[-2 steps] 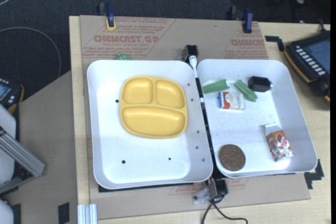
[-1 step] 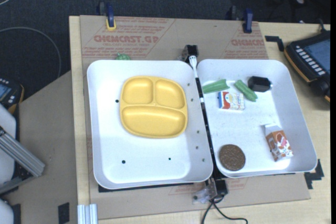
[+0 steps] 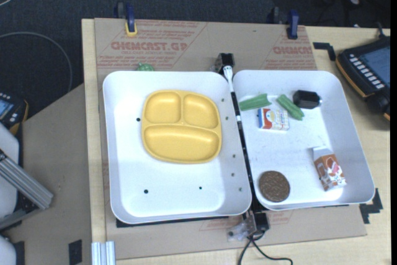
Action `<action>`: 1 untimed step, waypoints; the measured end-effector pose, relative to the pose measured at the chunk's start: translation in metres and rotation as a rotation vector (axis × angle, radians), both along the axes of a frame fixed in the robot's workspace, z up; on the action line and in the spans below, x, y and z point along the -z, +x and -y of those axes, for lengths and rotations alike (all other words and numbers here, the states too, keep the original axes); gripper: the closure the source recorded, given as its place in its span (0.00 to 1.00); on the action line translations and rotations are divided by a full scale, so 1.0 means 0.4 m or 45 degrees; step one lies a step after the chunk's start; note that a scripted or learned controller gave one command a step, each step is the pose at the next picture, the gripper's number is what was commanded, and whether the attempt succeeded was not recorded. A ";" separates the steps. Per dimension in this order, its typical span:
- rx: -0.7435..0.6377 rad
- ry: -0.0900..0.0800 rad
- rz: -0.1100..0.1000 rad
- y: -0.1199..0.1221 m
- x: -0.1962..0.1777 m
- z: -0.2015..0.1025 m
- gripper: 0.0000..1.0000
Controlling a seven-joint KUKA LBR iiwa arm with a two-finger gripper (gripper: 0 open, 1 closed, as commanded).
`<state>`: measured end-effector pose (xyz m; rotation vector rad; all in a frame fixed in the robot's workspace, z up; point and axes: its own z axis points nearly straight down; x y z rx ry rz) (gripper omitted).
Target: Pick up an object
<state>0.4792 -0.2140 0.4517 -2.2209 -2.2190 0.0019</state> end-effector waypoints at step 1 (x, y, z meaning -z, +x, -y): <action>0.000 -0.001 0.002 0.001 0.096 0.025 1.00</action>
